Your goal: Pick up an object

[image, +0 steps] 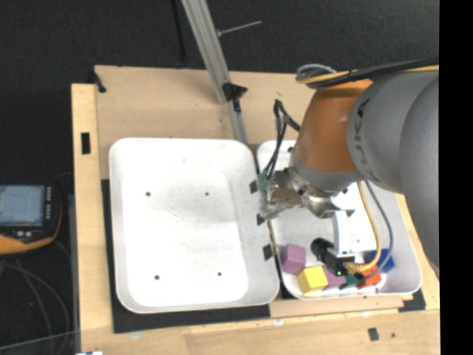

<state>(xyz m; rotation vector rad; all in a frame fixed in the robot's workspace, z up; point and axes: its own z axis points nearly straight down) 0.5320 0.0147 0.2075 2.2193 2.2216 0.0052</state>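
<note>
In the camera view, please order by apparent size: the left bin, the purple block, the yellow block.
1. left bin, by far the largest.
2-3. purple block and yellow block: they look about alike, so I do not rank them.

tan wooden tabletop [162,102] carrying two shallow white bins side by side, left bin [181,224] and right bin [403,268], touching, over a black mat [118,320]
</note>
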